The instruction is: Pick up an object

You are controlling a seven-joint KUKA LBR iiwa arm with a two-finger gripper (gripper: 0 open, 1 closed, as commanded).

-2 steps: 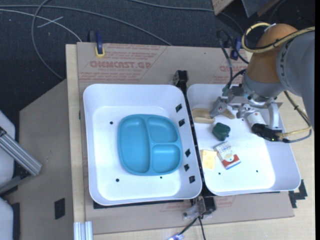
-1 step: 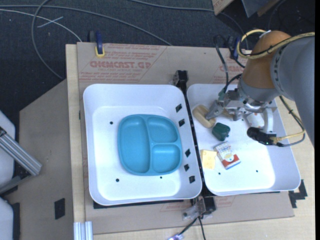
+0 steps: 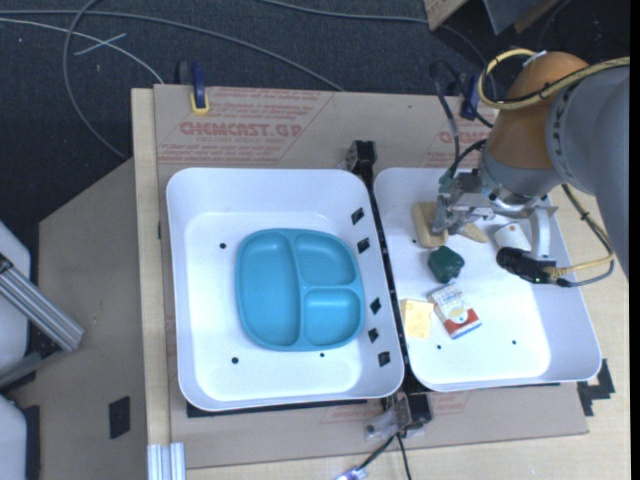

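Arm (image 3: 560,118) bends down into right bin (image 3: 560,348); tool (image 3: 458,206) grip state unclear.

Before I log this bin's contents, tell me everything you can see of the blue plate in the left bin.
The blue plate is a rounded-square tray, light blue, seemingly smooth plastic, split by raised ridges into three compartments: one large on the left, two smaller on the right. It lies flat, right side up, near the middle of the left bin, turned slightly askew. It rests on the bin floor, and nothing lies in it.
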